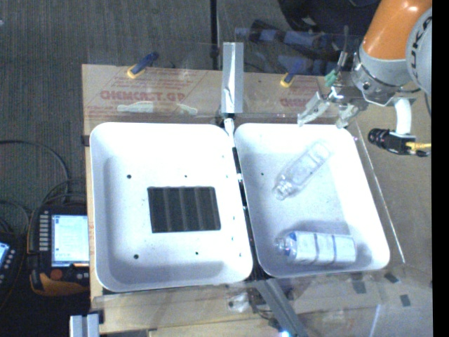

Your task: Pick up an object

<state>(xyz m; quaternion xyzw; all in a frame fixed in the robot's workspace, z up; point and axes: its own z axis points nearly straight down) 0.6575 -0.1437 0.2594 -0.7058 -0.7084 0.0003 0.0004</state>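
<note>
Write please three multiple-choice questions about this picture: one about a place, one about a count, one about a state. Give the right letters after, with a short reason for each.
1. Where does the dark ribbed rectangle lie?
A. in the left bin
B. in the right bin
C. on the floor

2. How many plastic bottles lie in the right bin?
A. one
B. two
C. four

3. How do the gripper fingers stand?
A. shut on a bottle
B. shut on the rectangle
C. spread apart, nothing between them

Answers:
1. A: the rectangle sits in the middle of the left bin.
2. B: a clear bottle lies aslant in the upper part, and a labelled bottle lies on its side near the front wall.
3. C: the fingers splay over the back rim of the right bin, and both bottles lie apart from them.
</note>
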